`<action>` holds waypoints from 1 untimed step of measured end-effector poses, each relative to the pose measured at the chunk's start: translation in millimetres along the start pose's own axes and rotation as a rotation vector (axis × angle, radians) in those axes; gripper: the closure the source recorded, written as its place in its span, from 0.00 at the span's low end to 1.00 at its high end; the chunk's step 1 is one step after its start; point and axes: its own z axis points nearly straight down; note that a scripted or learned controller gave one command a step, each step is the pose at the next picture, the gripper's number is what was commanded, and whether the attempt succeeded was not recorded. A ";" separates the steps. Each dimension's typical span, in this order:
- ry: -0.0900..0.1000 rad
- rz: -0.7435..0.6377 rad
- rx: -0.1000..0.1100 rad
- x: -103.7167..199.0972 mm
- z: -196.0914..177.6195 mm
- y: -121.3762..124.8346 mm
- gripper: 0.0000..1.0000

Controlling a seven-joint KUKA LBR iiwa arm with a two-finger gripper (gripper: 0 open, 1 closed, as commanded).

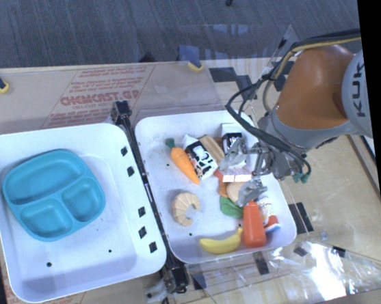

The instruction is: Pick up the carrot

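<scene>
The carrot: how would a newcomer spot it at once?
Look in the right bin, the one crowded with toy food, beside the bin holding the blue tray. In its upper left part lies the carrot, a slim orange cone with a green stub, left of the black-and-white carton and above the croissant.

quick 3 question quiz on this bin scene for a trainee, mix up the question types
1. True or false: the carrot lies in the right bin.
2. Which item lies nearest the right bin's front edge? A) croissant B) banana C) blue tray
3. Fill in: the blue tray sits in the ____ bin.

Key
1. True. The carrot lies in the right bin's upper left part, left of the gripper.
2. B. The banana lies along the front edge beside the red bottle.
3. Left. The tray rests in the left bin.
</scene>
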 end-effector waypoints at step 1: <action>0.006 0.104 -0.005 -24.1 74.2 57.3 0.00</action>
